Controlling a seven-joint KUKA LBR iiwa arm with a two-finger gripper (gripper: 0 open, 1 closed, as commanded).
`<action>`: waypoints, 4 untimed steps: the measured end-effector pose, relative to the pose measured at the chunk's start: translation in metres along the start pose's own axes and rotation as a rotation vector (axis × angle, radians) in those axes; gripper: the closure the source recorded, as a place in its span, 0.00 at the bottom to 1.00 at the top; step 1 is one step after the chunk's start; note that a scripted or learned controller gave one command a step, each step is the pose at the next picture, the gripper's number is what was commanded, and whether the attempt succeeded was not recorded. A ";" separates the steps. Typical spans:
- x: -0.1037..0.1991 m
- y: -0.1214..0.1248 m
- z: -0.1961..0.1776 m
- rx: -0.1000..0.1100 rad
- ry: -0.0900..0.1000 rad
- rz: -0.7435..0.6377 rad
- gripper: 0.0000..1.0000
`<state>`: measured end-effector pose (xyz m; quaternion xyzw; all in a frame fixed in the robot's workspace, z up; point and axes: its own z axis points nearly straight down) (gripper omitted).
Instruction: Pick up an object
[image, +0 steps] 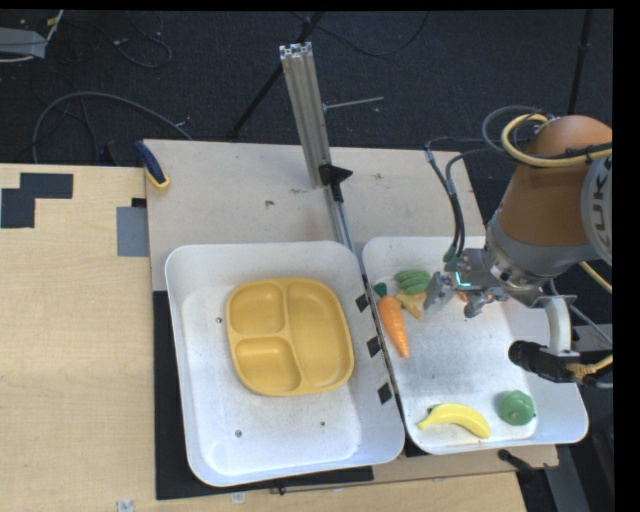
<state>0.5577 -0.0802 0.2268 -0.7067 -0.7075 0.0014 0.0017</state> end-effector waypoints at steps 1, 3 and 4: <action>0.000 0.001 -0.001 -0.003 0.000 0.000 0.00; -0.006 0.005 0.121 0.005 0.001 0.002 0.00; -0.007 0.009 0.131 -0.009 0.001 0.002 0.00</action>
